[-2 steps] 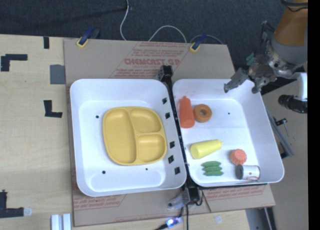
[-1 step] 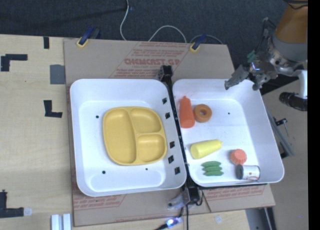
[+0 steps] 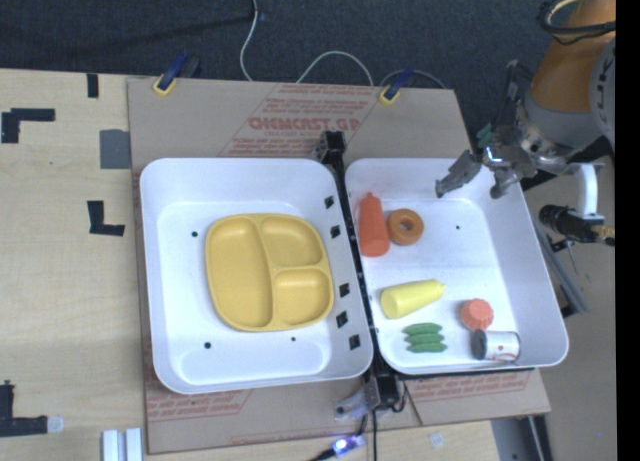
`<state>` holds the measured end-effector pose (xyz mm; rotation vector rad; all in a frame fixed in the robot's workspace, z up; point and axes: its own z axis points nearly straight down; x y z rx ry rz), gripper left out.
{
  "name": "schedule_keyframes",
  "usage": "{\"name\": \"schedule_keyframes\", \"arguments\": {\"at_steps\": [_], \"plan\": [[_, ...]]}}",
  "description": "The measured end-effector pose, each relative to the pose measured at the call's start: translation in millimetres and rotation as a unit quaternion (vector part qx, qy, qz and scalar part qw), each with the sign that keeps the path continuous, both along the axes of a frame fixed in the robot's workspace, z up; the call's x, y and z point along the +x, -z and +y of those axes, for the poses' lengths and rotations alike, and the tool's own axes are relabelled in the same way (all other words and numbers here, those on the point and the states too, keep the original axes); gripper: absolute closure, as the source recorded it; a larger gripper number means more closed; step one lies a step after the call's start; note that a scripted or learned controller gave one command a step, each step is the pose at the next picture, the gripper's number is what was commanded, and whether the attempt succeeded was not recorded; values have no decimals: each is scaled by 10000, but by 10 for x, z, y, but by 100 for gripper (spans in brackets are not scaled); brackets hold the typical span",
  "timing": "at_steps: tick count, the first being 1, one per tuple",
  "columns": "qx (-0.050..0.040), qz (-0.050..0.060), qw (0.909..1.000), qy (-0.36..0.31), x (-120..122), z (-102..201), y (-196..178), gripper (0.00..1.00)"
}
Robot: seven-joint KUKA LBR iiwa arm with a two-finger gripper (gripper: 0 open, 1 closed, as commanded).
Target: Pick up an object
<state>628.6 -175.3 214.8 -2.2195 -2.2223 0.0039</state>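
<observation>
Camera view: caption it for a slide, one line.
Two-finger gripper open above the right white bin of plastic toy foods; yellow divided plate lies in the left white bin.

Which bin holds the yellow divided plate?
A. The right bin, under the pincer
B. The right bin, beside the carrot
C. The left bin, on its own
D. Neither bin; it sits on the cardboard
C: the yellow divided plate lies alone in the left bin, while the carrot is in the right bin.
</observation>
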Motion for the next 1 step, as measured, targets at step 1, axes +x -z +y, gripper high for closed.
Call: {"name": "schedule_keyframes", "arguments": {"at_steps": [1], "plan": [[0,0,10000,0,-20,-50,602,0]]}}
